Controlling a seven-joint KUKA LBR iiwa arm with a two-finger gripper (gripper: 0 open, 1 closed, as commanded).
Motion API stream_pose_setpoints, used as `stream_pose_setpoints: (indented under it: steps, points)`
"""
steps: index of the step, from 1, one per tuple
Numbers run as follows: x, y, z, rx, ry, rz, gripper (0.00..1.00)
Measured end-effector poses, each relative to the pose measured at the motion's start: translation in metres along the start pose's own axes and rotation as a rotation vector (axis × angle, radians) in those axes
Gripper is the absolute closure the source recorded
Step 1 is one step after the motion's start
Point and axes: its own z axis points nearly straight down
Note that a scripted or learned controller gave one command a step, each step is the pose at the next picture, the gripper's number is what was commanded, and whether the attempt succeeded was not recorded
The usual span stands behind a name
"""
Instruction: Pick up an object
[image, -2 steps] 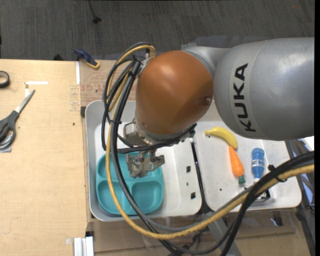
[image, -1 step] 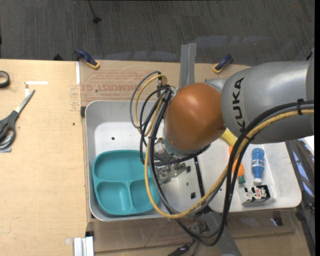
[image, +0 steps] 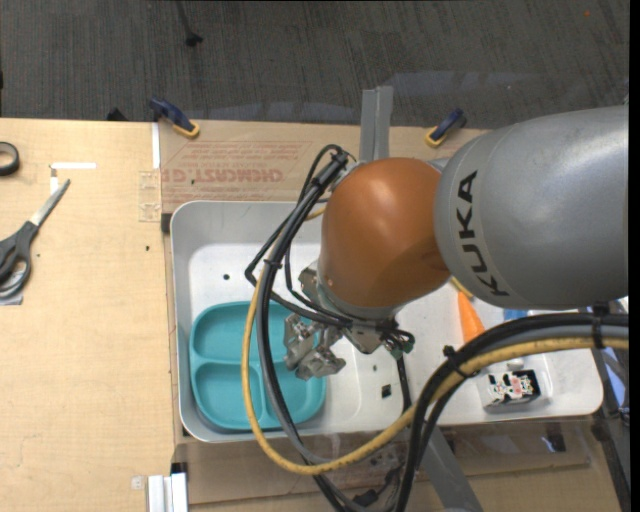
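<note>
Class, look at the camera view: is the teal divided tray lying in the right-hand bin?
No: the teal tray lies in the left bin, at its near corner, below the gripper.

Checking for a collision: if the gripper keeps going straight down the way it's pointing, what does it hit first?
Most likely the teal tray: the gripper hangs over its right edge in the left bin. Depth is unclear from above.

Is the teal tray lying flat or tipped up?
Flat: the teal tray rests open side up on the left bin floor, both compartments facing the camera.
</note>
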Motion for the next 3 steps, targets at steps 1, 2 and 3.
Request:
stream_pose_setpoints:
  steps: [1, 2, 3]
  points:
    - [-0.092, -0.029, -0.052, 0.001, -0.001, 0.018, 1.00]
    - [-0.020, 0.011, 0.073, -0.001, 0.002, -0.046, 1.00]
    - [-0.062, 0.026, -0.038, 0.001, -0.001, 0.276, 1.00]
